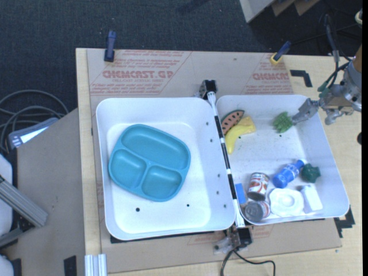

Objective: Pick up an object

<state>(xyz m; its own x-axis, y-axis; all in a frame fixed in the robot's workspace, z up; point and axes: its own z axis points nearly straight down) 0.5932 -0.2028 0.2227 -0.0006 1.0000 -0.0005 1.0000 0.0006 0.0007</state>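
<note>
The gripper [303, 112] reaches in from the right, over the far right part of the right bin [335, 164]. Its tip lies just beside a small green leafy object [282, 122], on that object's right; whether the two touch cannot be told. How far the jaws stand open cannot be told either, and nothing is seen held between them.

The green leafy object sits on the bin floor near the far wall. To its left, against the divider between the bins, a watermelon slice [232, 119] lies touching a yellow banana [237, 132].

Toward the near end of the right bin is a cluster of things: a red and white can [259, 184], a second can [256, 210] lying with its metal end up, a blue bottle [287, 173], a dark green object [310, 173] (its kind is unclear), and a white container [287, 202].

The left bin [115, 115] holds a blue divided tray [149, 162], lying flat with three compartments, well apart from the gripper.
</note>
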